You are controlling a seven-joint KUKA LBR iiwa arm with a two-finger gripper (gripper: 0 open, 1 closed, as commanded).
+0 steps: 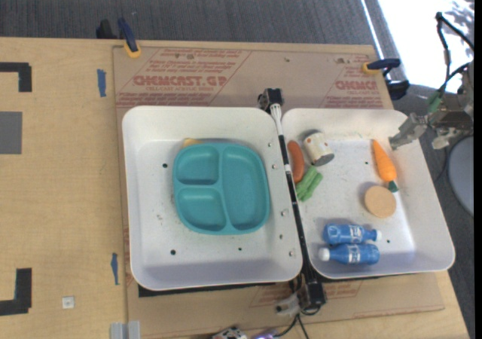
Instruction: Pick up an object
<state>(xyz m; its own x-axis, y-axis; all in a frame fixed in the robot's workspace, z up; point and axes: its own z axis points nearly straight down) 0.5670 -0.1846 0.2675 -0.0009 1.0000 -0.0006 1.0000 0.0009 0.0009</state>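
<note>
Carrot (pixel 384 162): right bin (pixel 422 255), near far right edge; light, stiff, smooth; best taken across the middle.
Gripper (pixel 400 136): just above far right corner; opening impossible to tell, nothing seen held.

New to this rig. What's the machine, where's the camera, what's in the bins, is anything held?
One fixed camera looks down at a slant on a bench with two shallow white bins. The robot arm reaches in from the right; its gripper hovers at the right bin's upper right rim, with nothing seen between its fingers. The left bin holds a teal divided plate. The right bin holds a carrot, a tan round disc, two blue bottles, a red sausage-like piece, a green piece, and a small grey-white cylinder.
</note>
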